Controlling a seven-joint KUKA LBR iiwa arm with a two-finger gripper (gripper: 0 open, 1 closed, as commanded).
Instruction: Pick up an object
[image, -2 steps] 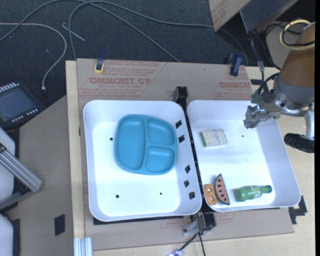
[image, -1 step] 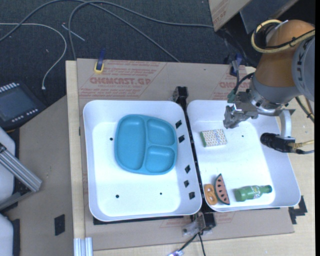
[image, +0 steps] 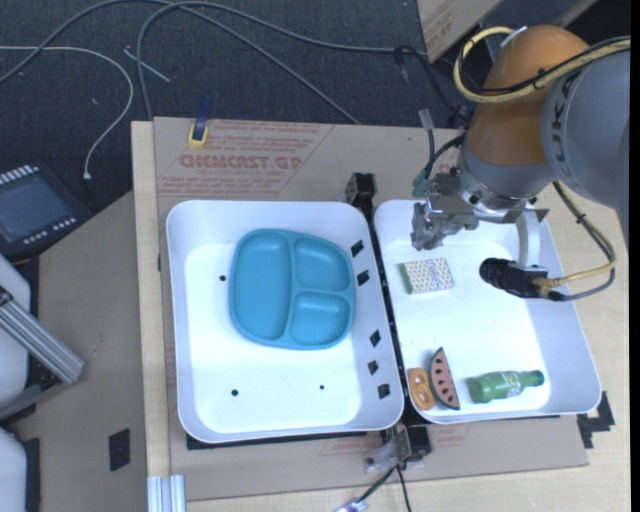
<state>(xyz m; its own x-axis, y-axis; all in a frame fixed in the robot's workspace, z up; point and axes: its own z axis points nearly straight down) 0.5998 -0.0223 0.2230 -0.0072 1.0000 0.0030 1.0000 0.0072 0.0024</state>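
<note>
In the right bin (image: 560, 330) lie three things: one patterned sponge (image: 427, 275), one watermelon slice (image: 443, 378) and one green bottle (image: 506, 383). The left bin (image: 190, 330) holds one blue divided plate (image: 292, 288). The tool (image: 430, 232) hangs just above the sponge, at the bin's far end; whether it is clenched or released I cannot tell.

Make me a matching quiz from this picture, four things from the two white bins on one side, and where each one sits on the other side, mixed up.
Things:
1. blue divided plate
2. green bottle
3. watermelon slice
4. patterned square pad

Places:
A. right bin, just below the claw
B. right bin, front edge, left of the bottle
C. left bin, middle
D. right bin, front right, lying on its side

Pairs: 1-C, 2-D, 3-B, 4-A
</note>
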